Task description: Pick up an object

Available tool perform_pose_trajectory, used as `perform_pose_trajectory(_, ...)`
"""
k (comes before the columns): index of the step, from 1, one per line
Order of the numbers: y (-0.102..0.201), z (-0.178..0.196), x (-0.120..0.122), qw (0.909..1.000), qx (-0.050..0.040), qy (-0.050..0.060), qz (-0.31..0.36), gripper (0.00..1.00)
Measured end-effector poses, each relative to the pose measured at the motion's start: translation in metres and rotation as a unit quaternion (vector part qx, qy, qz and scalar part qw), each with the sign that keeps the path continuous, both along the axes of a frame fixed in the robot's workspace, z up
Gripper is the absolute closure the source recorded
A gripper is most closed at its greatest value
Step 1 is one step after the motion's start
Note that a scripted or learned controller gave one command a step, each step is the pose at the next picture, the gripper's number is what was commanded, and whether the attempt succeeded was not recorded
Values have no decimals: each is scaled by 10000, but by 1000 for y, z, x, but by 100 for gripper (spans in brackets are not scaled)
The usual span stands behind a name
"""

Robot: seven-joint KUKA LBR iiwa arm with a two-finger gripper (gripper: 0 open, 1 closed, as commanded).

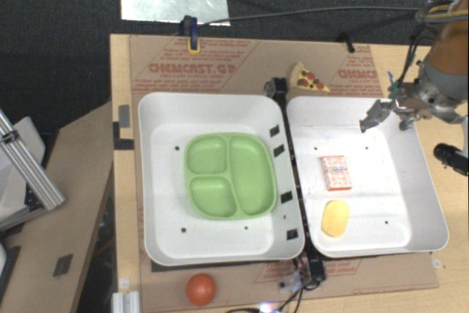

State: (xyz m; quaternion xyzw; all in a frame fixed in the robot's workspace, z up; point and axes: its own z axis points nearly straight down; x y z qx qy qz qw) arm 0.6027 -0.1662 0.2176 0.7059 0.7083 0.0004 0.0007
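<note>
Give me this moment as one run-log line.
hand: above right bin rear edge, holding nothing | red box, yellow object: in right bin | green tray: left bin

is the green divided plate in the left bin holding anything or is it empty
Empty. All three compartments of the green divided plate show bare green, lying flat in the left bin.

The grey arm (447, 62) enters at about three o'clock, near the upper right, its orange band at the frame's edge above the wrist. The wrist tilts down and toward nine o'clock. The gripper (387, 116) hangs at the arm's lower left end with two fingers (370, 119) spread apart, one toward nine o'clock, nothing between them.
</note>
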Motion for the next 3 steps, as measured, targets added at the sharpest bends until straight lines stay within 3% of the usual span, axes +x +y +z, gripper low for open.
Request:
perform_pose_trajectory(2,8,-117,-10,10000,3,7,-9,0)
perform_pose_trajectory(3,8,-127,-6,10000,7,-24,-13,0)
